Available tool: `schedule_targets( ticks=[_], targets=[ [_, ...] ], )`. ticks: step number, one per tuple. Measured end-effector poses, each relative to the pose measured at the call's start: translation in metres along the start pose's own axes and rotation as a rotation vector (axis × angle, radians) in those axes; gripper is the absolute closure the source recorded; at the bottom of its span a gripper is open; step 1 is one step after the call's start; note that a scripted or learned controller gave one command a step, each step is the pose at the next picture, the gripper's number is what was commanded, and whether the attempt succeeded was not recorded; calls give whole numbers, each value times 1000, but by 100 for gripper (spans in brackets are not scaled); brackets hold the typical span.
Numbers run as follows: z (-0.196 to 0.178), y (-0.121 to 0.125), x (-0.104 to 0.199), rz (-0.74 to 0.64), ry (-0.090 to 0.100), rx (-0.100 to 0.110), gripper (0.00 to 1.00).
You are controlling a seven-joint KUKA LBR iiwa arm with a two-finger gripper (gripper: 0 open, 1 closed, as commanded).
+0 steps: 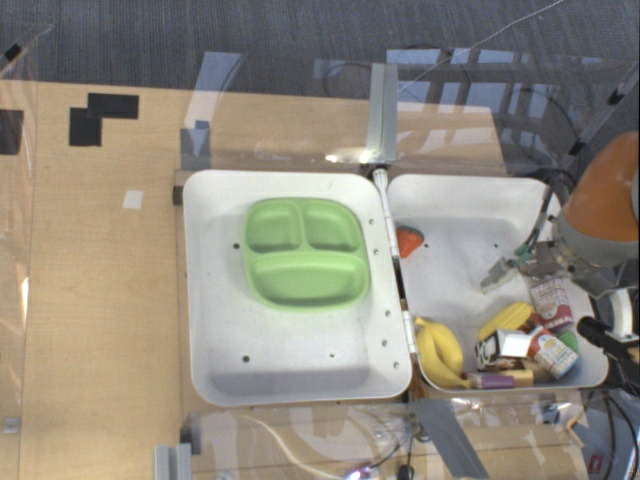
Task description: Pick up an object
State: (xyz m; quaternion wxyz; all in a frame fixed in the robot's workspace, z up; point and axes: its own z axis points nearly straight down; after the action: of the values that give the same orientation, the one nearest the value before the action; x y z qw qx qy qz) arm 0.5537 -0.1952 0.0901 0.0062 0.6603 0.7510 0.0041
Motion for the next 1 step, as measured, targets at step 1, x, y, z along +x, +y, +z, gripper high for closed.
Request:
schedule_targets(
  ticks=[1],
  targets=[
    [-2,-55,45,-31,-4,-7,0]
  ],
)
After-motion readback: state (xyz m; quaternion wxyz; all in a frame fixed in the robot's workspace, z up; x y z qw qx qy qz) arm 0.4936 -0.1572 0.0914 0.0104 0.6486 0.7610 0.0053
